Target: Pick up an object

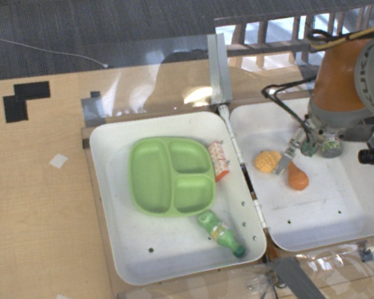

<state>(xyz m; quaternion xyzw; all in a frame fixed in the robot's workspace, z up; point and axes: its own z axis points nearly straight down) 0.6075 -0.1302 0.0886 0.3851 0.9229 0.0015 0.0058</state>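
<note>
Robot gripper point(288, 159) low in right bin point(339, 223), open/closed can't tell, betw. yellow corn toy point(267, 161) & orange carrot toy point(298, 178). Best to centre over one toy before closing, clear of the other.

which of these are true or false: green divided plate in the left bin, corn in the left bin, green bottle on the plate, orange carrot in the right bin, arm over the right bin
1. The green divided plastic plate lies in the left white bin. True.
2. The yellow toy corn cob lies in the left bin. False: it is in the right white bin.
3. The green plastic bottle lies on the plate. False: it lies on the bin floor, below the plate.
4. The orange toy carrot lies in the right bin. True.
5. The gripper is over the right bin. True.
</note>
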